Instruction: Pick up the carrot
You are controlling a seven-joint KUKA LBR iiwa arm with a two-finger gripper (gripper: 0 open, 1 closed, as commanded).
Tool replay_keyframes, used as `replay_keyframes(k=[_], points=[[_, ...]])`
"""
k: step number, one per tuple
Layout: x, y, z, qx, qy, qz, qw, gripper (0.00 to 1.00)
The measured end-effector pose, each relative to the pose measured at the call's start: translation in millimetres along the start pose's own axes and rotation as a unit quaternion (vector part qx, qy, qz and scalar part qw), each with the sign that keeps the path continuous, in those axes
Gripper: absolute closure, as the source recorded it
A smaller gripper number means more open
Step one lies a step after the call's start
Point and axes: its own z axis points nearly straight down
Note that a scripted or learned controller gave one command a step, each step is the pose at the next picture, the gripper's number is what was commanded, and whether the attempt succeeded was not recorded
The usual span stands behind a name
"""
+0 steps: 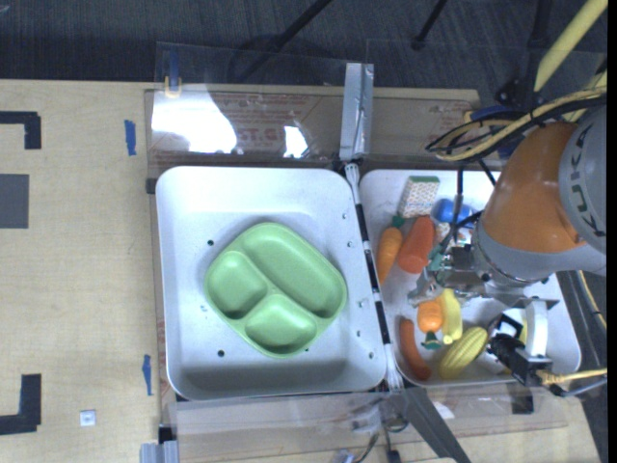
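A green divided plate (276, 286) sits in the left white bin (183, 258). The right bin (569, 350) holds a banana (462, 349) (yellow), a red sausage-shaped toy (413, 349) and a speckled box (419, 197).

smooth, matt green plastic divided plate (276, 285) in a glossy white plastic bin (183, 258); pale, matt wooden bench top (72, 258); shiny orange plastic carrot (388, 251).

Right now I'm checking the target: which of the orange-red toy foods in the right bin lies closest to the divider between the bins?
The carrot, the slim plain-orange piece at the right bin's left wall. The redder, thicker piece lies beside it, farther from the divider.
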Motion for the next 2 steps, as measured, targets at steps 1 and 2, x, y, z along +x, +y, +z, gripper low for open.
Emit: replay_keyframes(k=[1, 2], points=[[14, 4, -24, -0.001, 0.000, -0.039, 0.9992, 1.00], [14, 41, -56, -0.002, -0.001, -0.166, 0.9860, 1.00]])
